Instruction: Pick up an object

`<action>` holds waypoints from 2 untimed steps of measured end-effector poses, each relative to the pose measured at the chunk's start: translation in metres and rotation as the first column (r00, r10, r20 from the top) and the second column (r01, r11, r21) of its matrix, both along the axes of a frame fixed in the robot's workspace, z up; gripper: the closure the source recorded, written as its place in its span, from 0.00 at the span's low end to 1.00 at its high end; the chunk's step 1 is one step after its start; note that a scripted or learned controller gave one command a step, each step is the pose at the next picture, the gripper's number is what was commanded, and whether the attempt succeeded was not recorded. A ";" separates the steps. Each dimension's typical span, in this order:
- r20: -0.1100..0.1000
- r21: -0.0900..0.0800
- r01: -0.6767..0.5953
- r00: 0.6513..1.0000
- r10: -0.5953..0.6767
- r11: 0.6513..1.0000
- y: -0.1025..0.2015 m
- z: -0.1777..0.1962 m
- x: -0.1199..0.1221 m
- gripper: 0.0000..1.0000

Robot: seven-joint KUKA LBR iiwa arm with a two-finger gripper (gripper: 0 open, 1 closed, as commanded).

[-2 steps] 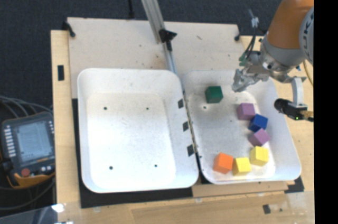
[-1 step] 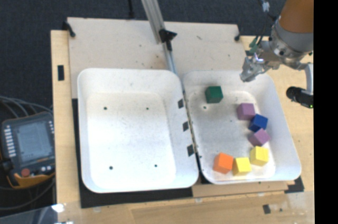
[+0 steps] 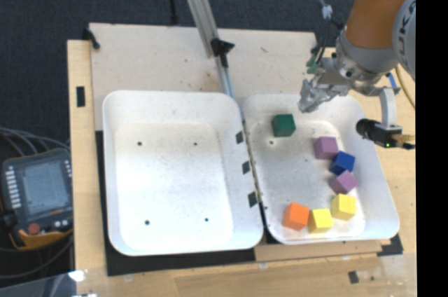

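My gripper [image 3: 309, 104] hangs over the far edge of the right bin [image 3: 374, 180], up and to the right of a green cube [image 3: 283, 125], with a gap between them. Nothing shows between its fingers. Along the bin's right side lie a purple cube [image 3: 325, 147], a blue cube [image 3: 342, 162] and another purple cube [image 3: 344, 181]. Near the front edge sit a yellow cube [image 3: 344, 206], a second yellow cube [image 3: 320, 219] and an orange cube [image 3: 296, 216].
The left bin [image 3: 175, 169] lies beside the right one, sharing a middle rim. A slanted metal pole [image 3: 199, 5] rises from the bench behind the bins. A control pendant [image 3: 36, 190] rests off the bench at the left.
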State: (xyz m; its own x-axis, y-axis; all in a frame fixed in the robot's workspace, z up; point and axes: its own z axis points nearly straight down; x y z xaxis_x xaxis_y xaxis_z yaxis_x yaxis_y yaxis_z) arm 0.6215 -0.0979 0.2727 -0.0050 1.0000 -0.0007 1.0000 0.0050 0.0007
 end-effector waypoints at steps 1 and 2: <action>-0.001 0.001 -0.001 1.000 0.001 1.000 0.046 -0.015 0.003 1.00; 0.001 0.002 -0.003 1.000 0.003 1.000 0.103 -0.010 0.006 1.00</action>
State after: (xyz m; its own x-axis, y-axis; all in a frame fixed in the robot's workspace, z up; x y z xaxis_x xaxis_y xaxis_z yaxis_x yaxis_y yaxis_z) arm 0.6271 0.0056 0.2622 -0.0075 1.0000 0.0011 1.0000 0.0075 0.0018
